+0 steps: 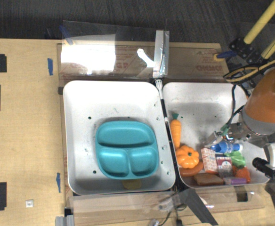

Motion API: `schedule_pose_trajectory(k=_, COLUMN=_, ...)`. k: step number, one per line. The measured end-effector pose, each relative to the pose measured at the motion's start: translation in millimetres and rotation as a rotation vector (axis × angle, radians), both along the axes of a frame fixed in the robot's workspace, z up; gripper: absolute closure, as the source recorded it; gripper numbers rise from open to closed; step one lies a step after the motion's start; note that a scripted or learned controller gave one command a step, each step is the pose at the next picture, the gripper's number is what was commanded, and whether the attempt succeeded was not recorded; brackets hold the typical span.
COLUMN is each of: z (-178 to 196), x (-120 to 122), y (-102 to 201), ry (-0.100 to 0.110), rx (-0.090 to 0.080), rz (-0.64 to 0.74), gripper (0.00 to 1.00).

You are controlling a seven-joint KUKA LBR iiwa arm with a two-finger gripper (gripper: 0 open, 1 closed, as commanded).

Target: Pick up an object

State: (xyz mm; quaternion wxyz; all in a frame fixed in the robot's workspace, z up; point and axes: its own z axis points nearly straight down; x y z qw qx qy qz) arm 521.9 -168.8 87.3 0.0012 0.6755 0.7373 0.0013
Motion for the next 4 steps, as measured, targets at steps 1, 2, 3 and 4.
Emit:
schedule_pose_trajectory(k=1, z=11, x=3, y=0, ry=-0.008, rx=-0.001, rz=0.000, gripper=1.00)
schedule_pose_trajectory(k=2, z=28, x=53, y=29, ry=0.001, rx=0.000, rz=-0.157, gripper=1.00)
schedule_pose_trajectory(k=3, z=117, x=115, y=51, ry=-0.005, rx=0.000, rz=-0.213, gripper=1.00)
schedule_pose_trajectory(k=4, z=122, x=125, y=116, ry=0.000, rx=-0.001, rz=-0.048, gripper=1.00)
